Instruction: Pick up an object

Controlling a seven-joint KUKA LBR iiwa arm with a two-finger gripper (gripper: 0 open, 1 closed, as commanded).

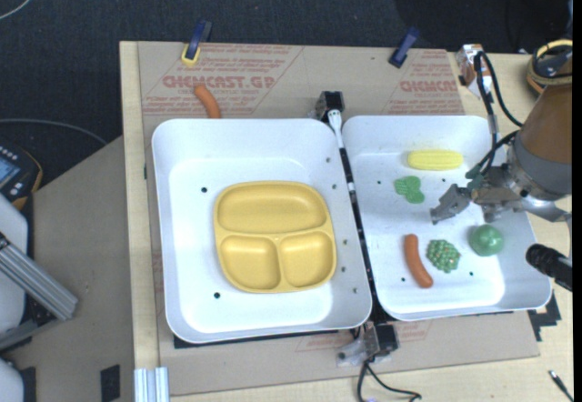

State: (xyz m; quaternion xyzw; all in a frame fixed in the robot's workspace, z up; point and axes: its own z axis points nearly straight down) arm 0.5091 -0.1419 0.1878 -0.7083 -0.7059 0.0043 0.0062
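We see the gripper above the right bin, jaws apart and holding nothing, near the grapes, ball and corn.

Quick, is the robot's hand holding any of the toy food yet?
Gripper: fingers spread open, holding nothing, above the right bin near the green grapes.

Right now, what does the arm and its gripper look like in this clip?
The arm enters from the view's right: a grey rounded body with a broad orange band above the wrist. Below it sits a grey metal gripper with two slim dark-grey fingers. A black cable runs along the bench beside it.
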